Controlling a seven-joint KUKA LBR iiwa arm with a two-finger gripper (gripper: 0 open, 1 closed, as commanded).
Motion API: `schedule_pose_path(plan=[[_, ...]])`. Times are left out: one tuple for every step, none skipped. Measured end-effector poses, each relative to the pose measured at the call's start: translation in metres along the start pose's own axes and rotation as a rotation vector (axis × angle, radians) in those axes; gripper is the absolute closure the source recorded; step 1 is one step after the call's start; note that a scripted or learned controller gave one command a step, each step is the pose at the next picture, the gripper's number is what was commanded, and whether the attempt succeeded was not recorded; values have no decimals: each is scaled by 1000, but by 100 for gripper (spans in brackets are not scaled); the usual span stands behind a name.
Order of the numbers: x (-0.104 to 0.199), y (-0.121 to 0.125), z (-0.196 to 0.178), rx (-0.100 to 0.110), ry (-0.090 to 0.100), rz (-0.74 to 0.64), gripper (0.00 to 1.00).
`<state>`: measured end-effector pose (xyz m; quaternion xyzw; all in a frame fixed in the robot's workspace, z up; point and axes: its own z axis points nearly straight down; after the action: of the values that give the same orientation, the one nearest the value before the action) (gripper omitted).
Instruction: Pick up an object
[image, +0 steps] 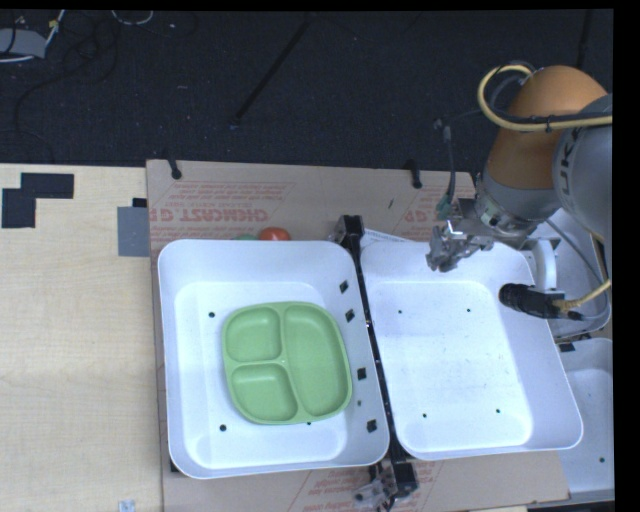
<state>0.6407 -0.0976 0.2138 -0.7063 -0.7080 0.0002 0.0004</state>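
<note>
A light green divided plate (286, 361) with three compartments lies flat in the left white bin (190, 300). My gripper (447, 252) hangs over the far edge of the right white bin (540, 420), well to the right of the plate and apart from it. It is small and seen from above, with nothing visible between its tips. The grey arm with its orange band (545, 120) rises behind it at the upper right.
A small red and green object (270, 235) lies on the cardboard just behind the left bin's far wall. A black divider (365, 340) runs between the bins. A black hose fitting (530, 298) overhangs the right bin's right rim.
</note>
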Motion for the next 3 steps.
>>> schedule_pose_path(plan=[[48,-18,8,5,2,-1,100],[101,-32,6,4,2,-2,100],[141,-59,11,6,1,-1,100]])
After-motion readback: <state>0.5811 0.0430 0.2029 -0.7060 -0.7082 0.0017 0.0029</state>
